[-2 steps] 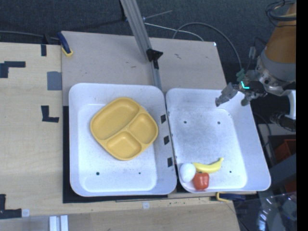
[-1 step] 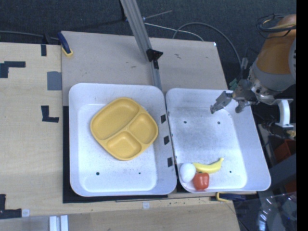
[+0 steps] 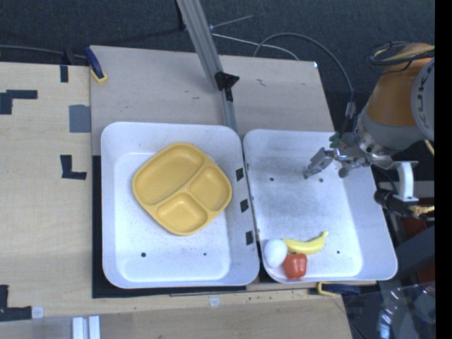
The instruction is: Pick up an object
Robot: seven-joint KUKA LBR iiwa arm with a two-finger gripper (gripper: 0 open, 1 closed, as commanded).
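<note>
Gripper point(image 3: 326, 164) over right bin's point(image 3: 367, 210) open upper floor, banana point(image 3: 308, 244) at near edge

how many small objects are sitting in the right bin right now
3, clustered at the near left corner of the right bin: a white ball, a red item beside it, and a yellow banana just behind them.

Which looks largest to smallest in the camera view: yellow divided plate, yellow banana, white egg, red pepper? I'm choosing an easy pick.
1. Yellow divided plate, by far the largest.
2. Yellow banana, long and thin.
3. White egg and red pepper look about alike, so I won't rank them.
</note>
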